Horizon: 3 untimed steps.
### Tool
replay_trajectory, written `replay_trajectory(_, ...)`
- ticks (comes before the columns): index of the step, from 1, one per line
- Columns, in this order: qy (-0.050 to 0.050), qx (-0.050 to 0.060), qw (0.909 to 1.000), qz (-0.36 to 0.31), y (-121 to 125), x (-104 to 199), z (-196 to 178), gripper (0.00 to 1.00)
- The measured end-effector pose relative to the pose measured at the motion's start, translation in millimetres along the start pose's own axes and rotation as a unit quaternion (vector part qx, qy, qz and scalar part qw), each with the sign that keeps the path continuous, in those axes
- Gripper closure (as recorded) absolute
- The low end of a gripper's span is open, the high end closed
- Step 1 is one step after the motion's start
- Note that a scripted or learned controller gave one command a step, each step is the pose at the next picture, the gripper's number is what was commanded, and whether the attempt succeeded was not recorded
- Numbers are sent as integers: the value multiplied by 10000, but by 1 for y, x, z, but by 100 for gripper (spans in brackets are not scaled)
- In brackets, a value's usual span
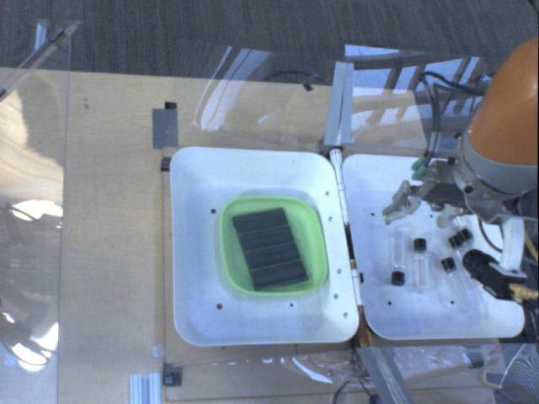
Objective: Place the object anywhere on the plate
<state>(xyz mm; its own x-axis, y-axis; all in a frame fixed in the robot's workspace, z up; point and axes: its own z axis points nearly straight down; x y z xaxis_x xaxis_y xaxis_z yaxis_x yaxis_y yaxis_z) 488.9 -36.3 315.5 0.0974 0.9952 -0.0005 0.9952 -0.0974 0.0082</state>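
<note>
Camera view puts the dark ribbed object [269, 248] already flat on the green plate [230, 268] in the left bin [194, 310], while the gripper [421, 196] hangs over the right bin [379, 310], its grip unreadable, so I judge only retreat remains.

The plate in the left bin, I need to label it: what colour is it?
Light green, seen in the camera view: the plate has a dark grey ridged block on it.

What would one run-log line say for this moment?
object: dark block on green plate | bin: left | gripper: over right bin
</note>
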Motion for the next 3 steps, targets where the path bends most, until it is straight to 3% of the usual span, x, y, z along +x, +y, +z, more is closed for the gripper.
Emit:
replay_trajectory(1,-6,1,9999,-112,29,-50,18,0)
replay_trajectory(2,-6,3,9970,-776,12,-118,27,0)
replay_trajectory(3,-4,14,9929,-1191,15,-169,98,0)
